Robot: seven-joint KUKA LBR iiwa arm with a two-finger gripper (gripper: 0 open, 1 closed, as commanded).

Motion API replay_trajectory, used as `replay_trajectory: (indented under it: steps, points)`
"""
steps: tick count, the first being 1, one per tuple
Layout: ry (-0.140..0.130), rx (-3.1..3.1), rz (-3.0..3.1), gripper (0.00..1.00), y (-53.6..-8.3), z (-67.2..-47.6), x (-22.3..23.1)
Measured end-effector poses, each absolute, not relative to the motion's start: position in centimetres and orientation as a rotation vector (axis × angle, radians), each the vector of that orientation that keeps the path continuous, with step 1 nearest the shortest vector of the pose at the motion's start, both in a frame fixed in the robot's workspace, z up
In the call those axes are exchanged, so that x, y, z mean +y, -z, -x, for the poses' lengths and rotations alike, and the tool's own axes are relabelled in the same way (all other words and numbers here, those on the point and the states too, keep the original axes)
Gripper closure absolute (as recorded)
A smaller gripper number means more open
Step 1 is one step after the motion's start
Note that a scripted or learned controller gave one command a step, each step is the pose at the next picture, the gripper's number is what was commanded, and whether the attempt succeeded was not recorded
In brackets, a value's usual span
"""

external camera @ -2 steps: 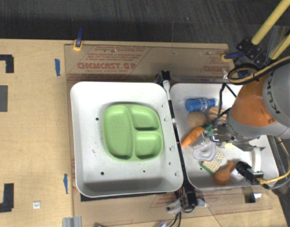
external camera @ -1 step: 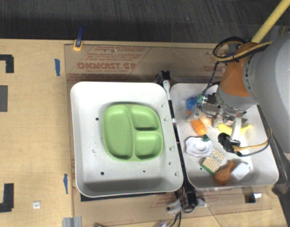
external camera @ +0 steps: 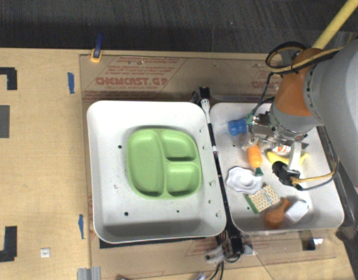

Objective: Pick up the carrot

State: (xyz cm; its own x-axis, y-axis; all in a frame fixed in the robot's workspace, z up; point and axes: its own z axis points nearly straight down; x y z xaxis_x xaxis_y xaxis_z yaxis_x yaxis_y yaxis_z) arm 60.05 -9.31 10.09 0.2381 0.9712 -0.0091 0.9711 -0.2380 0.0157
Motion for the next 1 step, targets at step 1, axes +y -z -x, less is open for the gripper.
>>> replay_trajectory:
  steps: [1]
  points:
    - [-0.013,1.948,-2.461,1.0,-18.92,-61.34,-2.47]
